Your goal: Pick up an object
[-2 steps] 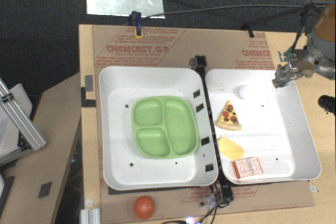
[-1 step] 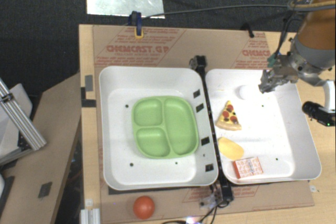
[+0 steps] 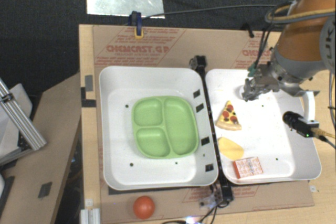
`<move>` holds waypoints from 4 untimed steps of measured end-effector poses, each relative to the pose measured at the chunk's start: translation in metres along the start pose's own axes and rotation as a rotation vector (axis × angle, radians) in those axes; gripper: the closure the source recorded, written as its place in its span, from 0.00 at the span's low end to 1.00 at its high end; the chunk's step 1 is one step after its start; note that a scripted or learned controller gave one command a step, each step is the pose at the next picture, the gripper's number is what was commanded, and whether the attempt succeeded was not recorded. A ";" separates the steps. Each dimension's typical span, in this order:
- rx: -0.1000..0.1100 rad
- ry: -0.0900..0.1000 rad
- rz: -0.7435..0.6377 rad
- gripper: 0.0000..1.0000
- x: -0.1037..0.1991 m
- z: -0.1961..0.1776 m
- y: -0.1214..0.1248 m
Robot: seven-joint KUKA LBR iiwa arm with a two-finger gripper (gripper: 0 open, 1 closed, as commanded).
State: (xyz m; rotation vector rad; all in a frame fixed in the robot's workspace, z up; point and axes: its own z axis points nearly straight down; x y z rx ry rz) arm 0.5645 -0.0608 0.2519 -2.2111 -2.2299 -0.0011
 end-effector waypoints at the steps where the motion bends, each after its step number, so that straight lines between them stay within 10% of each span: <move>1: -0.001 0.000 0.000 1.00 0.042 0.006 -0.006; 3: 0.000 0.000 0.000 1.00 0.143 0.023 -0.038; 4: -0.001 -0.001 0.005 0.00 0.141 0.022 -0.037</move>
